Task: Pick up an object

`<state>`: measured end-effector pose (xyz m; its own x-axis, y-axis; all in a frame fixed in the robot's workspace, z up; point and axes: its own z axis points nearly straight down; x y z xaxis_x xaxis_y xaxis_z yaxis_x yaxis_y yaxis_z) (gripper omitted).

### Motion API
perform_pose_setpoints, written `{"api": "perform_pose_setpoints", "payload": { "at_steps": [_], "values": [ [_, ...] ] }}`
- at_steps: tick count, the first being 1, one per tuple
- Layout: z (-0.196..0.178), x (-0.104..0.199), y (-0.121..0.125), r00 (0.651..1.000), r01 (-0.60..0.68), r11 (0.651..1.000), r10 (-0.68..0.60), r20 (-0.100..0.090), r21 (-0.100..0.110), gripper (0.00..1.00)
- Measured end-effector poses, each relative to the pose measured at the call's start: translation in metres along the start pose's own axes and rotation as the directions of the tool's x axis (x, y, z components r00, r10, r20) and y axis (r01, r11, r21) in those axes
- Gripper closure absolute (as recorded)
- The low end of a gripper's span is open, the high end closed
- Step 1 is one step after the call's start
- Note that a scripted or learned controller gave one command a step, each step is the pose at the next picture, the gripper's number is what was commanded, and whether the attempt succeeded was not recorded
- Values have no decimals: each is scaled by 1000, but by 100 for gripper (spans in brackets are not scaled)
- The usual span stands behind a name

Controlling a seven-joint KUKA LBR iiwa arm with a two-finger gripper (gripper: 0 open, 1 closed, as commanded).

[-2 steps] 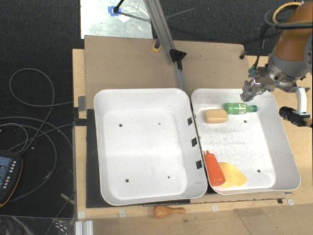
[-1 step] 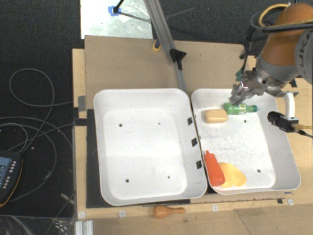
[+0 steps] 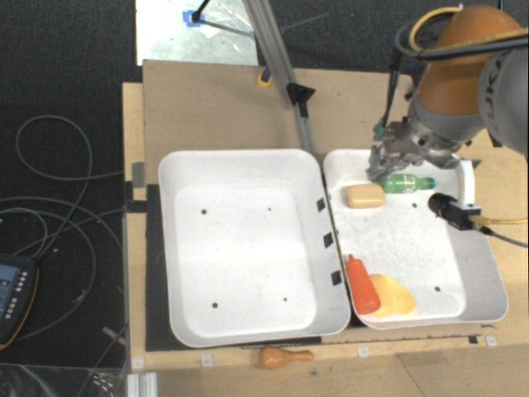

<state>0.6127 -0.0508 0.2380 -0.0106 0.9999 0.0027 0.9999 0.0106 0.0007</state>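
The arm reached in from the right and hung over the far part of the right bin [image 3: 488, 292], its gripper [image 3: 385, 165] lowered close to the bin floor just beside the green bottle [image 3: 408, 184] and just far of the tan block [image 3: 364, 196]. That placement read as an approach to one of those two objects, most likely the bottle, which lay on its side touching or nearly touching the gripper's right edge; whether the pincer was released or clenched could not be told, since the wrist hid it, and nothing was seen held by it. The other candidates lay well apart at the near end of the same bin: an orange-red bottle [image 3: 361, 284] resting against the bin's left wall, and a yellow object [image 3: 395, 296] just to its right, touching it. The left bin [image 3: 173, 246] held nothing to be picked. A small orange-brown item [image 3: 283, 356] sat outside both bins on the near edge of the bench [image 3: 215, 106], out of easy reach for this try. The bins rested on a brown board, with a metal pole [image 3: 273, 40] slanting across the far side. Around the bench was dark carpet, with looped cables [image 3: 58, 172] and a handheld pendant [image 3: 15, 294] at the left.
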Motion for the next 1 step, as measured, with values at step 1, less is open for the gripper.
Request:
{"api": "perform_pose_setpoints", "payload": {
  "at_steps": [1],
  "values": [
    [-9,53,-17,1000,0,1000,0,0,1,100]
  ]
}}
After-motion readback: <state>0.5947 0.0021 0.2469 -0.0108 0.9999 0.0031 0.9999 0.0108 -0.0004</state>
